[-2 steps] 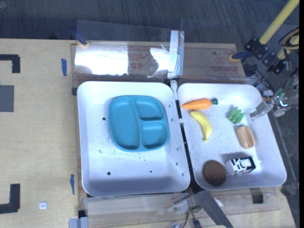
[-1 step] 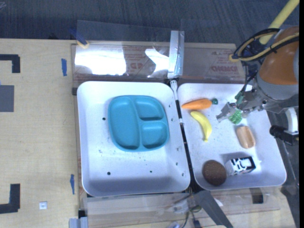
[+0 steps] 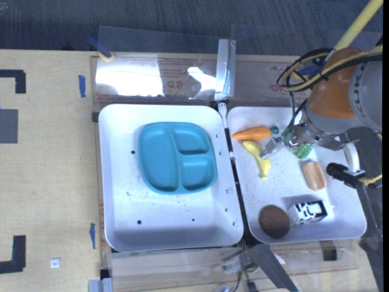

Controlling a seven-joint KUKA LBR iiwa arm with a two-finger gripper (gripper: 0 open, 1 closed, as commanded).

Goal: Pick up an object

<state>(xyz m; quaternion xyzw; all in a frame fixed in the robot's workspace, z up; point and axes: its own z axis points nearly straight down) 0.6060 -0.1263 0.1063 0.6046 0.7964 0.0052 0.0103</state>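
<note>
- We are observing the gripper (image 3: 275,146) hovering over the right bin (image 3: 349,224), just beside the banana (image 3: 259,158) and carrot (image 3: 251,134).
- We cannot tell its state.

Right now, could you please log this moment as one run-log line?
gripper: low in right bin, between carrot and banana | grasp: unconfirmed | left bin: blue tray
</note>
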